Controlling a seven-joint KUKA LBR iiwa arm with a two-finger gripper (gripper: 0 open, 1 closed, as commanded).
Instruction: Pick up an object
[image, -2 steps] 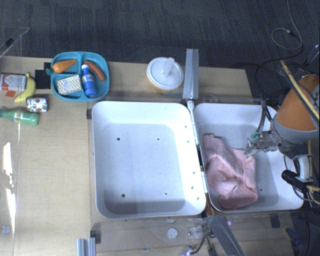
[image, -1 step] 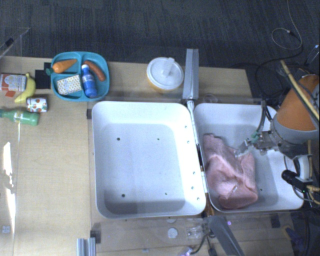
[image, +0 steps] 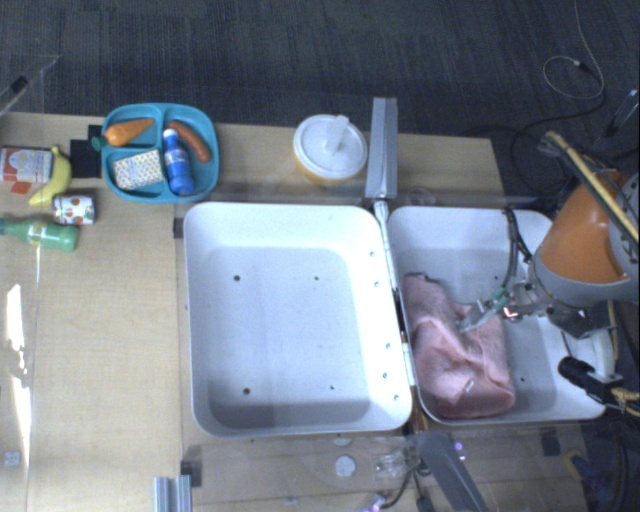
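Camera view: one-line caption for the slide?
KUKA arm's gripper low over a crumpled pink cloth in the right bin, beside the left bin.

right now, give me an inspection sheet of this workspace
surface: wooden bench bearing left bin and right bin
job's things: pink cloth crumpled in right bin
clutter: blue divided tray of toy food, yellow lidded cup, banana, small can, green bottle
grippers: tool over the cloth's upper edge; grip unclear
cables: black cables on dark floor, upper right
surroundings: dark carpet
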